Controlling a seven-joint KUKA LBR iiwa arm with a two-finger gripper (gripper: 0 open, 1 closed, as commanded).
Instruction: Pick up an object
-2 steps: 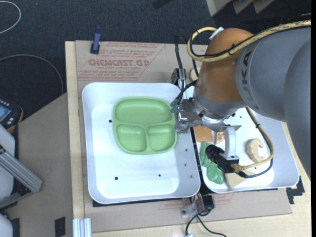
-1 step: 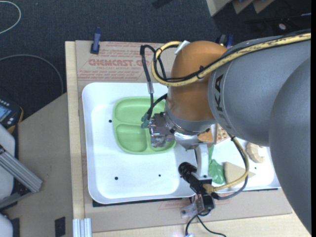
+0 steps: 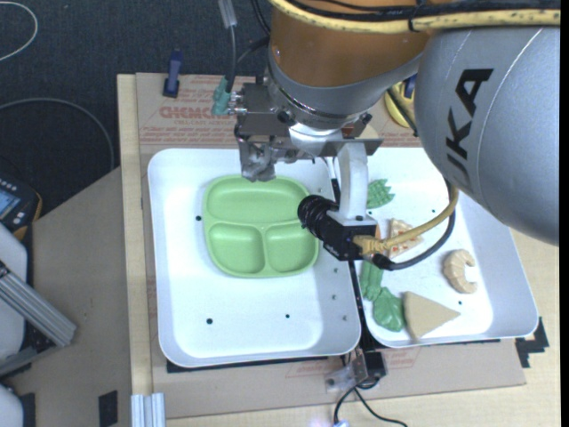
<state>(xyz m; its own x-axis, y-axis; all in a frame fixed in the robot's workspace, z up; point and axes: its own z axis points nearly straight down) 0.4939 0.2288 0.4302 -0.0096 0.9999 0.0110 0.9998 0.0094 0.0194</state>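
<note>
Objects lie in both white bins on the bench [image 3: 135,265]. Nearest in the right bin [image 3: 508,302] is a tan wedge [image 3: 430,314], lying flat by the near rim. Just beside it on its left is a green leafy piece [image 3: 387,309], close to the wall shared with the left bin [image 3: 178,314]. A little farther back and nearer the bin's right side sits a beige curved piece [image 3: 460,270], apart from the wedge. Toward the middle wall lies an orange-and-white piece [image 3: 401,236], partly covered by a yellow cable and a black hose that loop down from the arm [image 3: 356,34].

In the left bin a green divided plate [image 3: 258,225] rests flat, right way up, with one long compartment on the far side and two smaller ones on the near side. It sits in the far right part of that bin, its right edge near the middle wall, where the black hose overlaps it.

Farther back in the right bin a second green leafy piece [image 3: 381,192] shows beside a white upright part of the arm's wrist.

The claw [image 3: 258,164] hangs from the grey wrist block over the far rim of the green divided plate. Whether it is spread or pressed together cannot be told from this angle, nor whether it touches the plate; nothing can be seen held in it.

Beyond the bins, a blue clip [image 3: 172,75] lies at the bench's far left corner.
</note>
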